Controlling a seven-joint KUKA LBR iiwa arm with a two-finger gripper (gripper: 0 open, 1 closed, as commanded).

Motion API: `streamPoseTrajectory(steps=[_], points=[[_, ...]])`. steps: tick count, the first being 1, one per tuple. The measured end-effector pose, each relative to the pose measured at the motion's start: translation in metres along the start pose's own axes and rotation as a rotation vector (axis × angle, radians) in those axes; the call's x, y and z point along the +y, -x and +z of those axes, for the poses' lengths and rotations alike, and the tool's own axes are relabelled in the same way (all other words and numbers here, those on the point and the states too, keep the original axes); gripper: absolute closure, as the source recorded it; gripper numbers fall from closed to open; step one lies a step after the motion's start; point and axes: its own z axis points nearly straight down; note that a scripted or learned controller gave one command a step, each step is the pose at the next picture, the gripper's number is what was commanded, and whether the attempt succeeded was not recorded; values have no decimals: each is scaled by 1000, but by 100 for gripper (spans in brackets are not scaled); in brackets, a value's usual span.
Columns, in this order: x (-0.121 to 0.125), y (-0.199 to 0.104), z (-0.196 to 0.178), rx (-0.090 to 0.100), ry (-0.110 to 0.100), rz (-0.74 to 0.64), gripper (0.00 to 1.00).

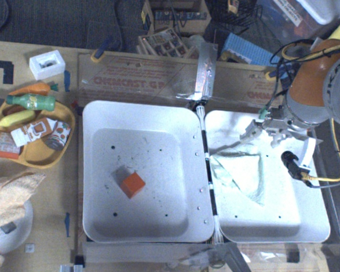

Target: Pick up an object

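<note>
An orange cube [133,184] lies in the left white bin [101,122], slightly left of the middle of its floor. A crumpled clear plastic sheet [240,169] lies in the right bin [312,224], against its left wall. My gripper [267,135] hangs over the back of the right bin, above the far edge of the plastic sheet and well to the right of the cube. Its fingers stand apart, open, with nothing between them. The orange band [309,84] of the arm shows above it at the right.
A yellow bowl [38,155] of toy food sits left of the bins, with a small white box [47,64] behind it and a beige cloth [5,205] in front. A black cable plug [292,161] hangs over the right bin beside the gripper.
</note>
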Motion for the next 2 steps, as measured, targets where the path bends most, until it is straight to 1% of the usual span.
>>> streamPoseTrajectory(steps=[1, 2], points=[[-40, 40, 45, 1, 6, -7, 0], [-71, 45, 45, 1, 9, -177, 0]])
